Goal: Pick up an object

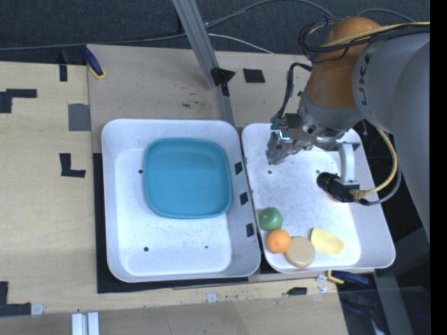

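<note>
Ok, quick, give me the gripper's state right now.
Gripper: cannot be told; it hangs over the far end of the right bin, with nothing seen in its grasp.

My two bins [119, 187] look like smooth, shiny white plastic. The blue plate [187, 177] looks matt and smooth. Around the bins, the bench [42, 201] looks like pale wood.

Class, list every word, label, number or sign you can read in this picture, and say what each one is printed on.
Dark letters on the grey arm: cut off and too blurred to read.
No readable text on the blue plate, the white bins, the bench or the claw.
</note>
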`<state>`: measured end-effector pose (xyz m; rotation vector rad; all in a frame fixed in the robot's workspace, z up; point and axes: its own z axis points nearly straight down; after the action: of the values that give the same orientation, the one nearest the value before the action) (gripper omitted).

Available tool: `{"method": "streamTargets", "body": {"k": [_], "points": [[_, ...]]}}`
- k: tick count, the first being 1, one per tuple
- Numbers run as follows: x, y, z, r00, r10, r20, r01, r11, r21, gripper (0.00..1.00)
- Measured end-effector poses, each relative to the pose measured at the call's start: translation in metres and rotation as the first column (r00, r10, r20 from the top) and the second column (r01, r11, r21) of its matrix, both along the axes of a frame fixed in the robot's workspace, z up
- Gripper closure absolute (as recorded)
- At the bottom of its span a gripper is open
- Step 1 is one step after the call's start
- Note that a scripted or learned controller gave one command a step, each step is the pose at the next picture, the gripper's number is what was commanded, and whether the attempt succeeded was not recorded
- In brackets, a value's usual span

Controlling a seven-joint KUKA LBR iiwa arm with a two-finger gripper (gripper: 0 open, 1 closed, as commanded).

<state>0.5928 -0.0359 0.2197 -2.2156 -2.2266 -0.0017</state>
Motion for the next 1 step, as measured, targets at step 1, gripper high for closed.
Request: {"method": "streamTargets", "body": {"k": [1], "points": [[0.0167, 0.0493, -0.0088, 1.000, 0.000, -0.002, 0.000, 1.000, 0.000, 1.00]]}}
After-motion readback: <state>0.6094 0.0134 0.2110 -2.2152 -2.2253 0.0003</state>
